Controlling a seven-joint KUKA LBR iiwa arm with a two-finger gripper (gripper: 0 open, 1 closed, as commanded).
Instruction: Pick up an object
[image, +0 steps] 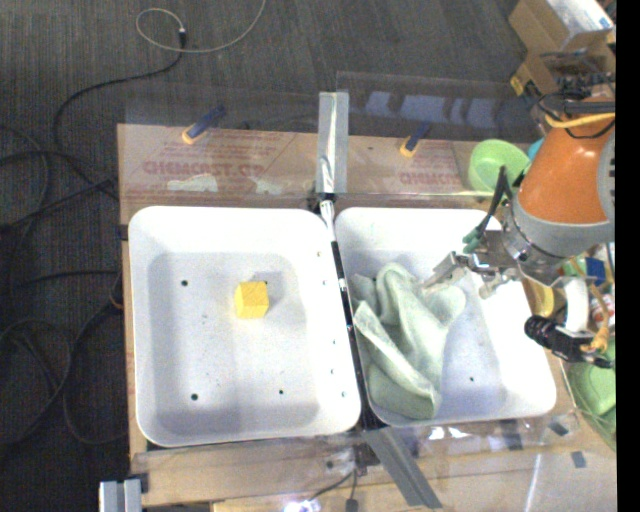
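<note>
A brown bench (250, 165) stands on dark carpet (80, 60), where a thin cable (60, 110) loops at far left. The left bin (170, 400) holds a yellow block (252, 299) near its middle. The right bin (500, 385) holds a crumpled pale green cloth (405, 340), above whose far right edge the gripper (463, 275) hangs with fingers spread, pinching nothing.

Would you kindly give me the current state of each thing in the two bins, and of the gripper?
Yellow block: resting loose on the left bin floor, untouched.
Green cloth: crumpled in the right bin, bunched against its left wall.
Gripper: fingers spread, above the cloth's upper edge, nothing between them.
</note>
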